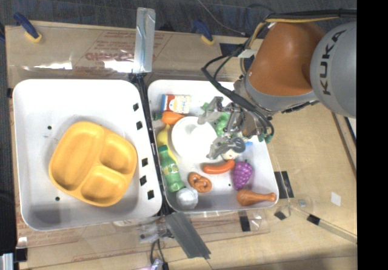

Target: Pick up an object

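My gripper (213, 133) hangs low over the right bin (260, 141), above the right edge of a small white plate (187, 135). Its two metal fingers stand apart, one near the plate's top and one near its lower right, with nothing between them. Around the plate lie an orange carrot (171, 118), a small carton (177, 104), a green bottle (172, 175), a red sausage (218, 167), purple grapes (242, 173), a pretzel (200, 182) and a chicken drumstick (255, 197). A green toy (223, 122) is partly hidden under the gripper.
The left bin (36, 105) holds a yellow divided tray (92, 162). The arm's orange band (280, 59) and cables overhang the right bin's far right corner. A silver object (187, 198) sits at that bin's near wall.
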Controlling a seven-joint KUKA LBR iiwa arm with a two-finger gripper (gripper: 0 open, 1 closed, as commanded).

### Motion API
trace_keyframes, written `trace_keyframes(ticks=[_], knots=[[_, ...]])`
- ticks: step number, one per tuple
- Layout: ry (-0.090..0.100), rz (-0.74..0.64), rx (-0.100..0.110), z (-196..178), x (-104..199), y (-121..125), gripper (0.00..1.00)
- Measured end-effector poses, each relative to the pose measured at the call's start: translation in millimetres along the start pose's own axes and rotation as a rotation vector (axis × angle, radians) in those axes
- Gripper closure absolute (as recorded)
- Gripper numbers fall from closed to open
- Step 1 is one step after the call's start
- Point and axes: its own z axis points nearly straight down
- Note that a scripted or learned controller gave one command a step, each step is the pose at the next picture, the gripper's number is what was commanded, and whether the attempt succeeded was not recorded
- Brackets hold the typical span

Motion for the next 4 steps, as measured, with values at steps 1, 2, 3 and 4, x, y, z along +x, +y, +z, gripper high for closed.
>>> trace_keyframes(ticks=[1, 2, 3, 4], knots=[[-0.049, -0.004, 0.006, 90, -2, -17, 0.00], [-0.040, -0.045, 0.005, 115, 37, 24, 0.00], [-0.005, -0.032, -0.001, 132, -29, 16, 0.00], [-0.007, -0.039, -0.001, 121, -31, 18, 1.00]])
